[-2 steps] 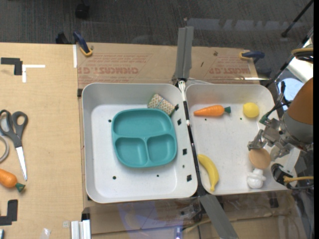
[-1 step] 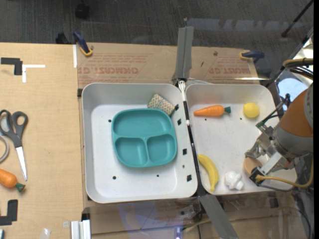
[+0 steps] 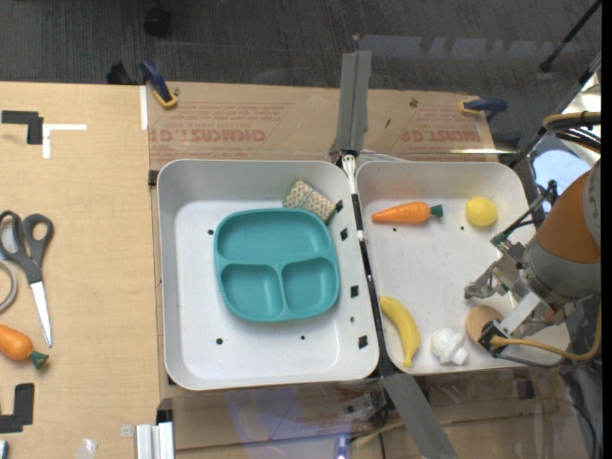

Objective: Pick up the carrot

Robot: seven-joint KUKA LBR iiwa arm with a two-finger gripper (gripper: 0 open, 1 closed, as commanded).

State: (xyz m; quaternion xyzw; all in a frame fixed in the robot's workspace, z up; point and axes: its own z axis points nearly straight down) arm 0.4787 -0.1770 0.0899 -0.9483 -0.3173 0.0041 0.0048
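We look down at a slant on a desk (image 3: pixel 76 161) bearing two shallow white bins side by side. In the right bin (image 3: pixel 435 266) the carrot (image 3: pixel 404 214) lies on its side near the far wall, its orange body pointing left and its green stub to the right; just to its right, and apart from it, sits a yellow lemon (image 3: pixel 482 211). Along the near left part of this bin we see a banana (image 3: pixel 402 328) curving toward the near wall, with a small white crumpled object (image 3: pixel 448 345) just beside its near end and a tan round object (image 3: pixel 481 323) to the right of that. The arm (image 3: pixel 572 247), grey with an orange band, enters from the right, and the claw (image 3: pixel 495 290) sits low over the right side of this bin, close to the tan round object and well apart from the carrot; whether it is apart or together we cannot tell, and we see nothing held in it. The left bin (image 3: pixel 186 295) holds a teal divided plate (image 3: pixel 277 264) of three compartments, and a small patterned sponge (image 3: pixel 310 199) lies at the plate's far right corner, touching or nearly touching its rim. On the bare desk to the left of the bins we note a pair of scissors (image 3: pixel 31 266) with grey handles and, nearer to us at the left edge, a second carrot (image 3: pixel 17 344). Brown cardboard (image 3: pixel 249 127) lies beyond the bins, held by a blue and yellow clamp (image 3: pixel 159 84).
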